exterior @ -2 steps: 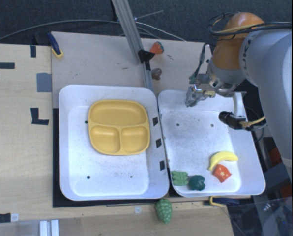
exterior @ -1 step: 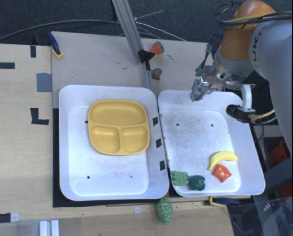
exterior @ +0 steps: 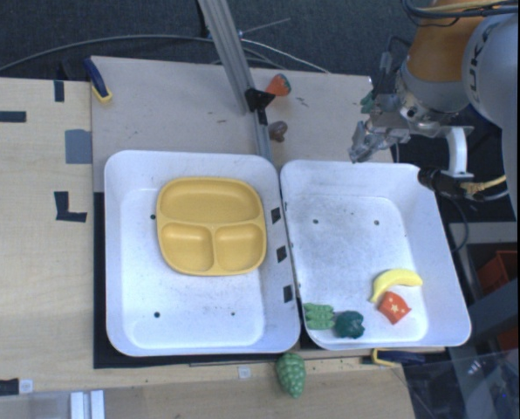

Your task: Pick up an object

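The bench [exterior: 181, 94] carries two shallow white bins side by side. The left bin [exterior: 125, 321] holds a yellow plate [exterior: 211, 225] with three compartments, lying flat in its upper half. The right bin [exterior: 434, 234] has a speckled floor, and its objects are gathered in the near corner. A curved yellow banana [exterior: 396, 280] lies there, touching a small red block [exterior: 394, 307] with a pale mark on its face. To their left sit a dark green broccoli-like piece [exterior: 350, 324] and a lighter green lumpy piece [exterior: 318, 315], just beside each other against the bin's near rim. A knobbly green bunch [exterior: 290, 373] rests on the bench outside the bins, near their front edge. The grey arm with its orange band reaches in from the right; its jaws [exterior: 362, 149] hang above the right bin's far rim, well apart from the objects, and whether they are spread or pressed together cannot be told.
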Tool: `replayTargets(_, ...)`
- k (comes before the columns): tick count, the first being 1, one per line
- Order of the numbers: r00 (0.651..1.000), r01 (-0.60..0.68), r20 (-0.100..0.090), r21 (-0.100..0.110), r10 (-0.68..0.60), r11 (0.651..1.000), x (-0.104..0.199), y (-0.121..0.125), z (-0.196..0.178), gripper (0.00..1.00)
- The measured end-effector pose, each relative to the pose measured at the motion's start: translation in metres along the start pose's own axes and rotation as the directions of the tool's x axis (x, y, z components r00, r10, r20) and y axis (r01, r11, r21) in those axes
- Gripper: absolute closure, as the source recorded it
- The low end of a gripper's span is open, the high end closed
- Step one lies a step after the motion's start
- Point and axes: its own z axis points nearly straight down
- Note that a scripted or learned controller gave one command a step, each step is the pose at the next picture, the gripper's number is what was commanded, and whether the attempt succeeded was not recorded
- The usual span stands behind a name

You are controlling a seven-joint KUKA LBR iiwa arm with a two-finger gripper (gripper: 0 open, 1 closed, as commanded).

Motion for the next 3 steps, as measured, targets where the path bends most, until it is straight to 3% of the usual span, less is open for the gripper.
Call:
replayTargets(2, 1.0, 0.005, -0.002, 0.009, -0.005, 1.0, 0.112, -0.037, 0.018, 1.0)
replayTargets(3, 1.0, 0.007, -0.002, 0.007, -0.007, 1.0, 0.176, -0.04, 0.021, 1.0)
